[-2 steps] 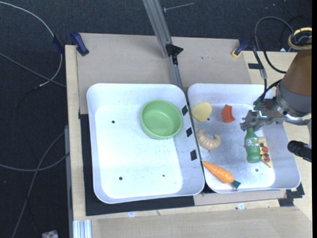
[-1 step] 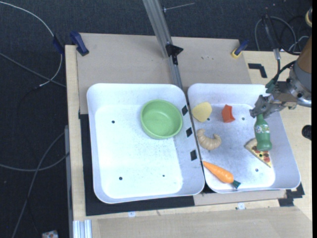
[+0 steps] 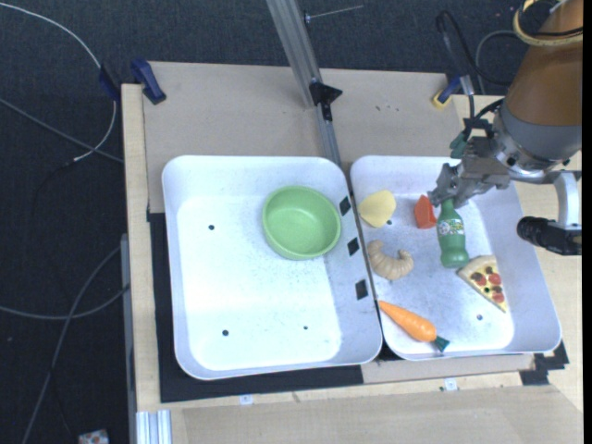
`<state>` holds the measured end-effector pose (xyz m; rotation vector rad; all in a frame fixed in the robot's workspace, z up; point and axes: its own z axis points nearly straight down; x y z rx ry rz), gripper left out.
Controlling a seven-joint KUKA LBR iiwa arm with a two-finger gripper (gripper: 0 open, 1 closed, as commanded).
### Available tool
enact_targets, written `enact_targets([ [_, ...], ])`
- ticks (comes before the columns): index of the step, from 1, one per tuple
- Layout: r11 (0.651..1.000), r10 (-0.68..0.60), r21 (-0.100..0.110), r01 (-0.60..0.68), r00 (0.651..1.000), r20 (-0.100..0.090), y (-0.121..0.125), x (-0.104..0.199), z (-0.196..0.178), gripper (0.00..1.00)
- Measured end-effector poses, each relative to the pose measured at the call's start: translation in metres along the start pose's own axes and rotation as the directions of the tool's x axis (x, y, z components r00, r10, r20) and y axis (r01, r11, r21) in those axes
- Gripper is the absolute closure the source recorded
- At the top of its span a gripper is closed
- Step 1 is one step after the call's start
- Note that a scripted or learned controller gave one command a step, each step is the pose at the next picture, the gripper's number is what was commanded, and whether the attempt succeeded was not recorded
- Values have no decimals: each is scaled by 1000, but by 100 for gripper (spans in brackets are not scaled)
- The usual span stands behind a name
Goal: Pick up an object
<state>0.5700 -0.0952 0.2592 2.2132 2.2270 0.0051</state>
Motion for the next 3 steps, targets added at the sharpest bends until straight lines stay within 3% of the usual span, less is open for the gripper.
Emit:
enact_targets([
  [3, 1000, 2, 1, -2, 1000, -1, 72, 172, 14, 100],
])
